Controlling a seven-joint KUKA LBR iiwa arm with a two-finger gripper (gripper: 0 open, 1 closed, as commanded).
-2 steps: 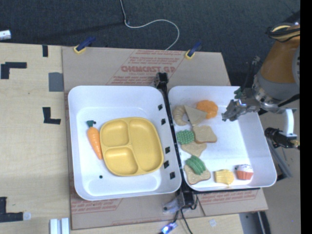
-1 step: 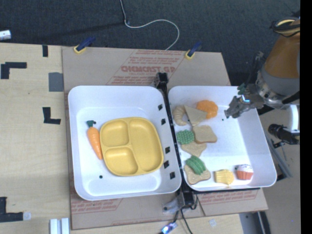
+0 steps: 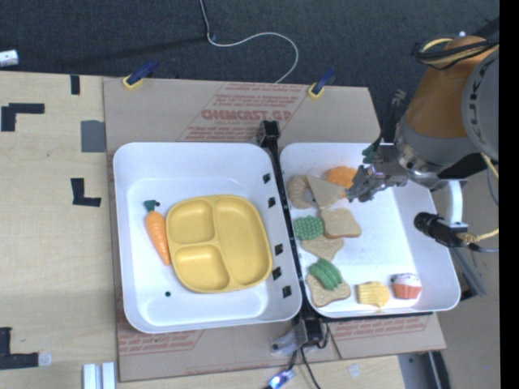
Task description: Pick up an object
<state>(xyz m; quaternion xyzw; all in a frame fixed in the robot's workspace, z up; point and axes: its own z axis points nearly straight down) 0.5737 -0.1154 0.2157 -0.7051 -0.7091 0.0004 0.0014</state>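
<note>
My gripper point(image 3: 365, 186) hangs over the upper part of the right bin point(image 3: 422, 250), just right of an orange piece point(image 3: 340, 175) and a tan slice point(image 3: 324, 191). A round beige piece point(image 3: 298, 191), a toast slice point(image 3: 340, 223), a green ridged piece point(image 3: 308, 228), another green piece on a cracker point(image 3: 326, 275), a yellow piece point(image 3: 373, 294) and a cupcake point(image 3: 405, 285) lie in the same bin. I see nothing between the fingers.
The left bin point(image 3: 138, 168) holds a yellow divided plate point(image 3: 219, 241) and a toy carrot point(image 3: 156, 232). A black divider with clips point(image 3: 280, 209) runs between the bins. The arm's grey body point(image 3: 454, 112) stands over the bench's right side.
</note>
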